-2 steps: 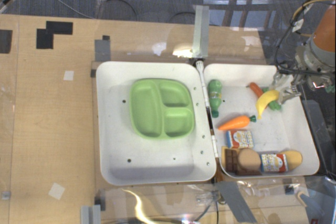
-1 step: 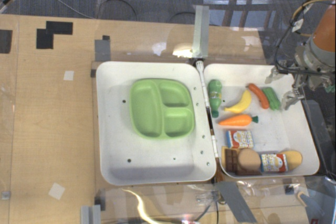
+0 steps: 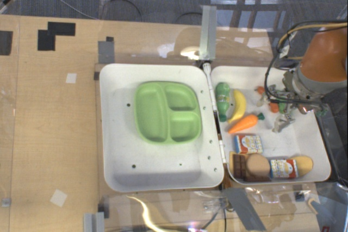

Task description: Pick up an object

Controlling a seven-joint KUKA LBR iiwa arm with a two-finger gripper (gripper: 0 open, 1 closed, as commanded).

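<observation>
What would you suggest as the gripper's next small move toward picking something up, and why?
Probably a short shift left toward the carrot. The gripper hangs over a bare patch of the right bin with nothing between its fingers, and the carrot lies just to its left, mostly apart from the banana, so it looks like the nearest target.

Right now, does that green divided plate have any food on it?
Empty. The green plate sits alone in the left bin; its three compartments show bare green. The toy food lies in the right bin.

Gripper [image 3: 284,119] over right bin [image 3: 312,138]; green tray [image 3: 166,111] in left bin [image 3: 117,138].
</observation>
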